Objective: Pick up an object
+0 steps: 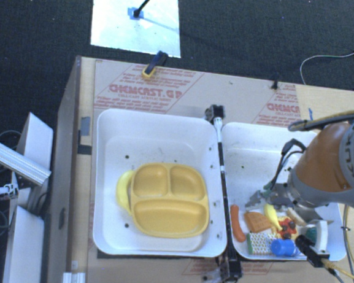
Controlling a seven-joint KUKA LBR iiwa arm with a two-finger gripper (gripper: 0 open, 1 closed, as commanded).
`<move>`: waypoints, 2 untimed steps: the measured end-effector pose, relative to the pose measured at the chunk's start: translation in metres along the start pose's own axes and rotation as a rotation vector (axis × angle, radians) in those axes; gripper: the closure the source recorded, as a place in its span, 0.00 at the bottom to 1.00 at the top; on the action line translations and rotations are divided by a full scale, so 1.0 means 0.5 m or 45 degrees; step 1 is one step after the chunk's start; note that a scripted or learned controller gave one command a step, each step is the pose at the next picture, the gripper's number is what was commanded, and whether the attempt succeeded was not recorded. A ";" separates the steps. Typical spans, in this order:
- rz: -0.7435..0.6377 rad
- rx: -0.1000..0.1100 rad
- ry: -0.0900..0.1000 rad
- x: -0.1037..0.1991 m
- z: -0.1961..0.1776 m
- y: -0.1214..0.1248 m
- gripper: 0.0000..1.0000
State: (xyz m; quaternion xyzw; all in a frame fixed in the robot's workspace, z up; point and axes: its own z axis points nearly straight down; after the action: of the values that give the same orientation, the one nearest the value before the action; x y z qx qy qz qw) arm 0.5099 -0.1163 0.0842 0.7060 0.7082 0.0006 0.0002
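Gripper [269,200] low over right-bin toys [268,229] (heaped), touching unclear

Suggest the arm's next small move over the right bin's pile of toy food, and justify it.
Probably a short straight descent. The gripper hovers over the pile in the right white bin, just above the small yellow banana-shaped piece, with the orange wedge beside it. Nothing shows between its fingers, so lowering onto the yellow piece seems the likeliest step.

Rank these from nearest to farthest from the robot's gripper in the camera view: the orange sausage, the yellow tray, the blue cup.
Gripper sits over the right bin's toys.
1. Orange sausage, just left of the gripper, and blue cup, just below it: too close to call.
2. Yellow tray, farthest, in the left bin.
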 end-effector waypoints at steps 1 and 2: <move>0.004 -0.003 -0.003 -0.084 -0.001 -0.015 0.00; 0.000 -0.003 -0.003 -0.182 -0.001 0.114 0.00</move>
State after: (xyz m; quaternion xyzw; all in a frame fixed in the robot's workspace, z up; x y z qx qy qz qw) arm 0.5671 -0.2069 0.0849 0.7060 0.7082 0.0005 0.0018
